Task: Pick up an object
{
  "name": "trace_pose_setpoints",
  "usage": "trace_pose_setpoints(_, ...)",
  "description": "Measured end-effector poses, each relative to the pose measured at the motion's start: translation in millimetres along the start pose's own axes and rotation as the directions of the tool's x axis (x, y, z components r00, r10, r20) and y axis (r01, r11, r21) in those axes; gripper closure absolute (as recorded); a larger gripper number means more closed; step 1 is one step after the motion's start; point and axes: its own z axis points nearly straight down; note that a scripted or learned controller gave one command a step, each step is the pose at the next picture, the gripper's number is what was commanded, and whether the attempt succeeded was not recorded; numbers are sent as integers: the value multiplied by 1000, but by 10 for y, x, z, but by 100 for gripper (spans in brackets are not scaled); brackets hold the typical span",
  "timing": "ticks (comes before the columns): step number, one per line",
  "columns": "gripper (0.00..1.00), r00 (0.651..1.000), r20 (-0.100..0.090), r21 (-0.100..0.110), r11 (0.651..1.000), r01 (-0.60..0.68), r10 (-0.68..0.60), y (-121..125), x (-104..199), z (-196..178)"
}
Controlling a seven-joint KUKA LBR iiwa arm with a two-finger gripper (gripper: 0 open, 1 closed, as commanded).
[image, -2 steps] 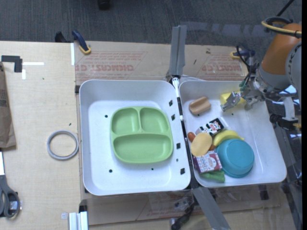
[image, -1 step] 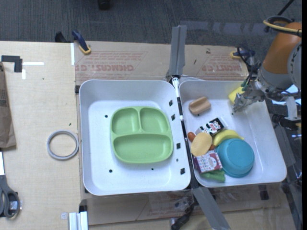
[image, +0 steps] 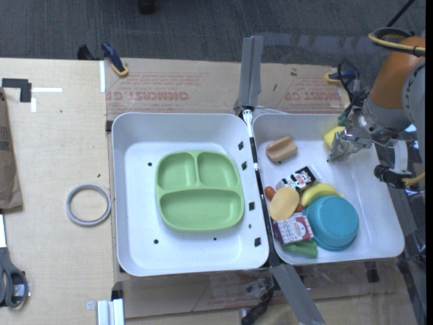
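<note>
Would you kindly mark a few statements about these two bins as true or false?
1. The green tray lies in the left bin. True.
2. The blue bowl lies in the left bin. False: it lies in the right bin, near the front.
3. The pincer hangs over the right bin's far end. True.
4. The pincer is closed on the bread roll. False: the roll lies apart from it, to its left in the view.
5. A ring lies on the bench outside the bins. True.

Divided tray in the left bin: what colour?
Light green, plain, seen in the camera view: the divided tray.
</note>
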Motion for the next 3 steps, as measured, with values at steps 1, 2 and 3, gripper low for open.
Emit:
trace_pose_setpoints(1, 0, 1000, -3, -34, 999, 8, -9, 91, 88, -67)
trace_pose_setpoints(2, 100, 1000, 4, -21, 1000, 6, -6, 52, 29, -129)
trace_pose_setpoints(3, 100, 1000, 5, -39, 999, 0, 0, -18, 673, -1298)
